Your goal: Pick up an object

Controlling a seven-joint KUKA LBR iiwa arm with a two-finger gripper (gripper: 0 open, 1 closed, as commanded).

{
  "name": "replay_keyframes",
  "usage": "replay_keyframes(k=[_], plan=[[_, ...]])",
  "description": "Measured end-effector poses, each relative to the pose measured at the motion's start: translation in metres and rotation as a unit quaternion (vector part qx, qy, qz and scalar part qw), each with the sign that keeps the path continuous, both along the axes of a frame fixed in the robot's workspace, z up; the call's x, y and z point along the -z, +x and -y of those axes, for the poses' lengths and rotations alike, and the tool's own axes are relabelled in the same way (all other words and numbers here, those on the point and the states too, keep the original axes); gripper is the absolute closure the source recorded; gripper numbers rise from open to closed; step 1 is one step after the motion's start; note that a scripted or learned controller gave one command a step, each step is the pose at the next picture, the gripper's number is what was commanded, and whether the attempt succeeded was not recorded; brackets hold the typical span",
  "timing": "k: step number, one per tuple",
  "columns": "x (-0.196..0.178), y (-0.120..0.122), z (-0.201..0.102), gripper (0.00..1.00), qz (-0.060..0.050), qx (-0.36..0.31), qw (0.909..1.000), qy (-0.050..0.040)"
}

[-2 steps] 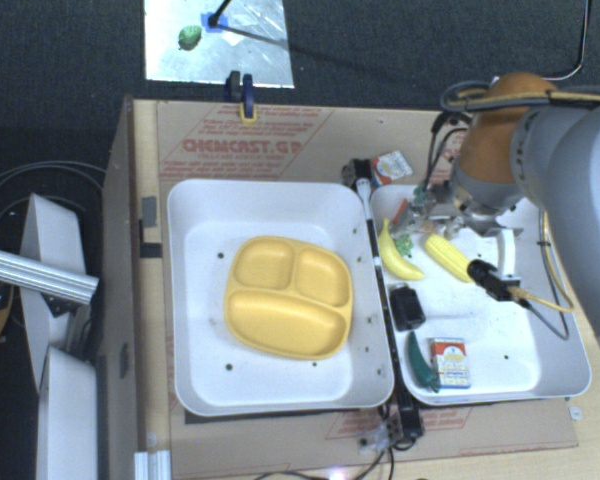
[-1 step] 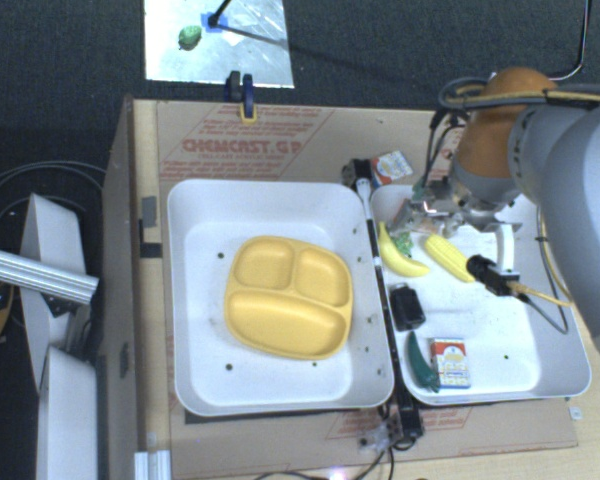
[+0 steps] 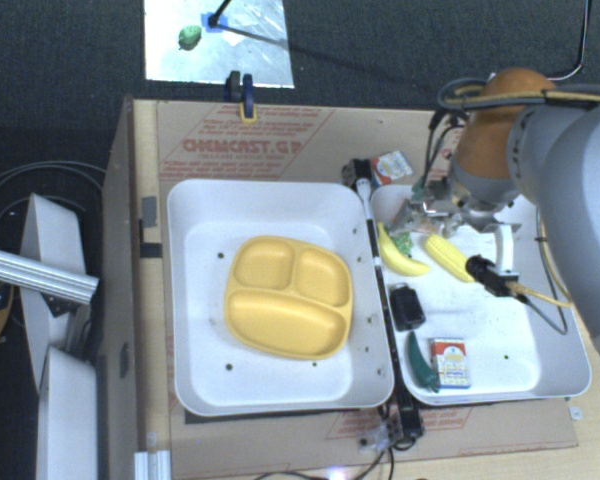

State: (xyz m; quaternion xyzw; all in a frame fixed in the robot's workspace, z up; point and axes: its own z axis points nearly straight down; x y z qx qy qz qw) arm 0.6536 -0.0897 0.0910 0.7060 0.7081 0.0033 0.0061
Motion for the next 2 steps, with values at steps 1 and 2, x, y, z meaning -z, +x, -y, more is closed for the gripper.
replay_keyframes(k=[1,2], plan=[[-0.001,-0.014,-0.004,0.00,0.004,0.002,1.0000,-0.0006],[-0.001,-0.036,0.003,0.00,0.005,0.001,1.0000,0.0013]])
